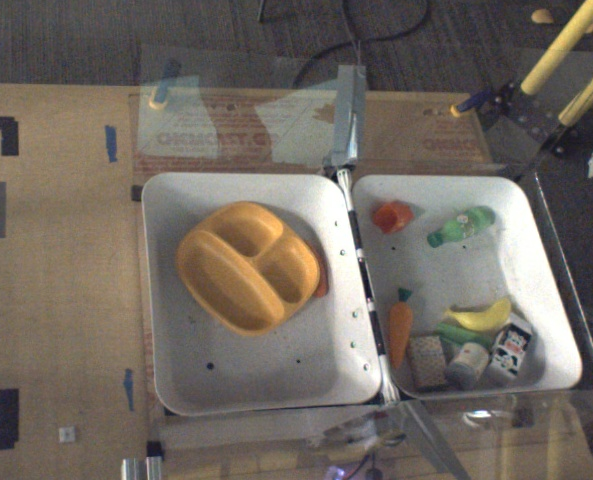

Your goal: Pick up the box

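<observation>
Box (513, 349), small, white with black patches like a milk carton, lies tilted in the near right corner of the right bin (536, 230), touching a grey-blue cup (468, 364) on its left. Just above the two, a yellow banana (483, 316) rests over a green item (463, 332) that is partly hidden; what it is cannot be told. Left of the cup sits a tan, speckled square block (426, 360), and beside that an orange carrot (400, 330) with a dark green top lies along the bin's left wall. Far end of the same bin: a red-orange cup (393, 216) near the left wall, a green bottle (461, 226) on its side, well apart from the box cluster. Left bin (176, 368) holds an orange divided plate (248, 266), three compartments, with a sliver of something red (322, 286) just at its right edge. Both bins sit side by side on a tan bench (56, 298) with blue tape marks. Yellow rods (571, 38) cross the upper right corner. Gripper state cannot be told from this view
</observation>
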You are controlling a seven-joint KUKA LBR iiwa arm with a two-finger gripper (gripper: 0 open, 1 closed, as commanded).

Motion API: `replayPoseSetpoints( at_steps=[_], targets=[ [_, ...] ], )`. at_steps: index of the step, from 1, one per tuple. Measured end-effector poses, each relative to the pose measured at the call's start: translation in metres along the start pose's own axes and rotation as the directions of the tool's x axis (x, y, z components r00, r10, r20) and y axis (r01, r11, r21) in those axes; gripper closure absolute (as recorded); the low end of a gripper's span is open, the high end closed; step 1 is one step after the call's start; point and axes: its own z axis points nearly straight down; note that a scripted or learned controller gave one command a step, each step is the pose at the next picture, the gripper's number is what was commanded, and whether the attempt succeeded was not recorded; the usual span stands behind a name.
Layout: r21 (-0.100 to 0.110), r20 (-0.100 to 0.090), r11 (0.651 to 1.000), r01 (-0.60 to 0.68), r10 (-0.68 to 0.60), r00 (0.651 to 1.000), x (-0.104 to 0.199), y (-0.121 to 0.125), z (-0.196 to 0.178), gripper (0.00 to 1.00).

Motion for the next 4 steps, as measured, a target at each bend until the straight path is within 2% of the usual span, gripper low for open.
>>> replayPoseSetpoints(
  at_steps=[1,2,3,4],
  targets=[
    [0.001,-0.001,1.0,-0.014,0.014,1.0,0.085,-0.05,0.142,0.0],
    [0.005,0.001,0.995,-0.1,0.1,0.995,0.126,-0.041,0.252,0.0],
    [0.001,-0.001,0.976,-0.219,0.219,0.976,0.086,0.078,0.159,0.0],
    [0.001,-0.002,0.968,-0.249,0.249,0.968,0.08,0.035,0.341,0.0]
  ],
)
